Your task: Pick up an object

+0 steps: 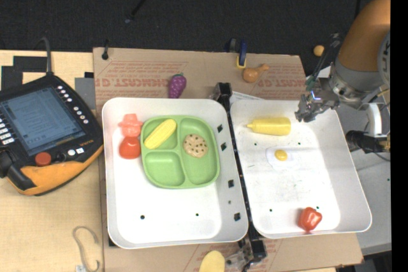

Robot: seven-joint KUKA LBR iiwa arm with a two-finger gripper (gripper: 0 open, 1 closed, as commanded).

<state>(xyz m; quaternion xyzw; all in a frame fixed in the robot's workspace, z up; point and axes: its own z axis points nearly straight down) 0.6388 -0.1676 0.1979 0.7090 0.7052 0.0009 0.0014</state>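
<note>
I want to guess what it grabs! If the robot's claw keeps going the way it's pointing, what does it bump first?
Probably the yellow mustard bottle. The gripper points down and left, just beside the bottle's end. Height is hard to judge, so it might land on the right bin floor instead.

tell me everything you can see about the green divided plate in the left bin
The green divided plate looks like glossy plastic, rounded-square, with three compartments. It lies flat in the upper middle of the left white bin. A yellow corn cob lies tilted in its upper-left compartment, a chocolate-chip cookie sits in the upper-right one, and the lower one holds nothing. A red-and-pink toy stands just beside its left edge.
</note>
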